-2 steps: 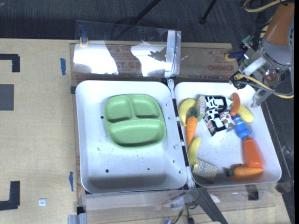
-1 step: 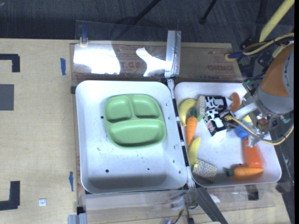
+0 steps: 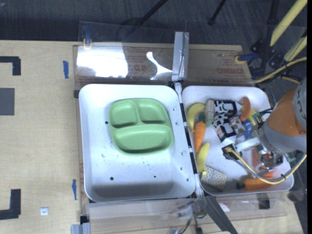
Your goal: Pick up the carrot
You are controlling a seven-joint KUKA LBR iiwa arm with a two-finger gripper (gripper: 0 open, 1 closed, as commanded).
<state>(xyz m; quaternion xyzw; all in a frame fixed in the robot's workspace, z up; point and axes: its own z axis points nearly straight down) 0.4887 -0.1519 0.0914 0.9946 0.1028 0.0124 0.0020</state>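
I see the gripper [image 3: 253, 152] low over the right bin [image 3: 261, 95], toward its right side, with yellow cable looped under it. Wrist hardware and wires crowd the spot, so I cannot tell what state the gripper is in, and I see nothing clearly held.

The arm [image 3: 287, 121] comes in from the right, orange band above the grey wrist, covering the bin's right edge.

The carrot [image 3: 199, 135] lies near the right bin's left wall, long axis running roughly near-to-far, green stub at its far end. It sits well apart from the gripper, with other clutter between. Touching or just beside it: a yellow banana-like piece [image 3: 195, 112] at its far end and another yellow piece [image 3: 203, 156] at its near end.

More clutter in the same bin: a black-and-white patterned item [image 3: 223, 116] in the middle-far part, a speckled item [image 3: 214, 178] near the front-left corner, and a second orange carrot-like piece [image 3: 258, 183] along the front wall, below the gripper. A small orange object [image 3: 245, 106] sits near the far side; I can't identify it.

The left bin [image 3: 92, 145] holds a green divided plate [image 3: 141, 124], three compartments, sitting flat, in the far-middle part. Small dark specks dot the bin floor.

Both bins sit side by side on the wooden surface [image 3: 39, 130], which carries black markers and blue tape tabs.
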